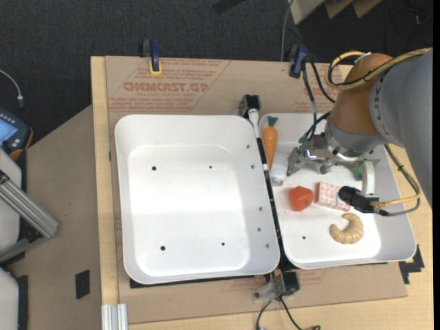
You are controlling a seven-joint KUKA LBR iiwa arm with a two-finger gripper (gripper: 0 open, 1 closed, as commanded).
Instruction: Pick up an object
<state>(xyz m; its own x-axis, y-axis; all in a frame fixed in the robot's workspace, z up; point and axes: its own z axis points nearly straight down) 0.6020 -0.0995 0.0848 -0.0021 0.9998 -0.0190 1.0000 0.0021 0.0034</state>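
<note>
We see two shallow white bins side by side on a cardboard-covered bench (172, 74). The left bin (130, 184) shows bare white floor with small dark holes. The right bin (385, 249) holds the objects. A toy carrot (269, 141), orange with a green top, lies at the bin's left edge, just beside the divider between the bins. A red, tomato-like piece (300, 198) sits near the middle of the bin. Just to its right is a small pink-and-white patterned block (328, 195), close to or touching the red piece; we cannot tell which. Below and to the right lies a tan croissant (347, 228), curved, apart from the block.

The arm (385, 95) reaches in from the right, orange band above the wrist. The gripper (309, 155) hangs over the upper part of the right bin, between the carrot and the block, above the red piece. We see metal parts at its tip, but whether they are spread or closed we cannot tell, and we see no object between them. Cables run from the wrist across the bin's right side.
</note>
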